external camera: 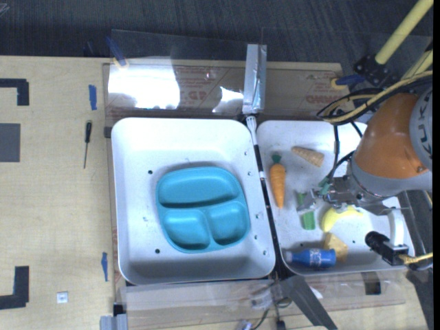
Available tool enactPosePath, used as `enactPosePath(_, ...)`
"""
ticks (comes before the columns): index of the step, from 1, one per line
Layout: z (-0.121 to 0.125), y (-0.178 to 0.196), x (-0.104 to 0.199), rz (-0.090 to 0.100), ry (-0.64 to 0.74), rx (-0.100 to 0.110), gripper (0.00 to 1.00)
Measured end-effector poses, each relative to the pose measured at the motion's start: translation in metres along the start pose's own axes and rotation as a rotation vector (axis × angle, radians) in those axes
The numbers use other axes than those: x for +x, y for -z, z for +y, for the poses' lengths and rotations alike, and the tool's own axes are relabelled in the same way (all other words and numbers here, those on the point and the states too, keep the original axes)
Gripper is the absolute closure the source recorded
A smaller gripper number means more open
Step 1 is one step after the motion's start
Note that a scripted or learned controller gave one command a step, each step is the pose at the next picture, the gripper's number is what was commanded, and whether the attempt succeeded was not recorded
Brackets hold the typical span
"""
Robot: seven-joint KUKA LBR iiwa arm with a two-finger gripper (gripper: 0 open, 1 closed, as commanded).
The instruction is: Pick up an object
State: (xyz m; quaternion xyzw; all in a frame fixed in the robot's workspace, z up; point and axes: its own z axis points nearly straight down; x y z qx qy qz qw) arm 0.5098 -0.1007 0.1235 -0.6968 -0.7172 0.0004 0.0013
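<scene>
The right bin [292, 132] holds several small items: an orange carrot [277, 183] by its left wall, a tan cone-shaped piece [308, 156] at the back, a green piece [307, 219], a yellow fruit [338, 218], a tan chunk [335, 243] and a blue can [313, 257] lying at the front. My gripper [322, 196] hangs low over the middle of this bin, right above the green piece and at the yellow fruit's left edge. The wrist and the orange band [388, 146] hide part of the bin's right side. Nothing is seen held.
In the left bin [130, 143] lies a blue divided plate [203, 207]. A metal divider [254, 81] stands behind the seam between the bins. Yellow and black cables [357, 95] run at the back right. A black fitting [379, 243] sits near the right bin's front right corner.
</scene>
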Motion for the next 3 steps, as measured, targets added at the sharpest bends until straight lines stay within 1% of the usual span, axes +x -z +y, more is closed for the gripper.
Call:
enactPosePath(1,0.031,-0.035,-0.005,-0.003,0.434,-0.008,0.00)
enactPosePath(2,0.033,-0.023,-0.005,-0.007,0.432,-0.017,1.00)
enactPosePath(3,0.102,0.064,0.043,-0.002,0.277,-0.010,1.00)
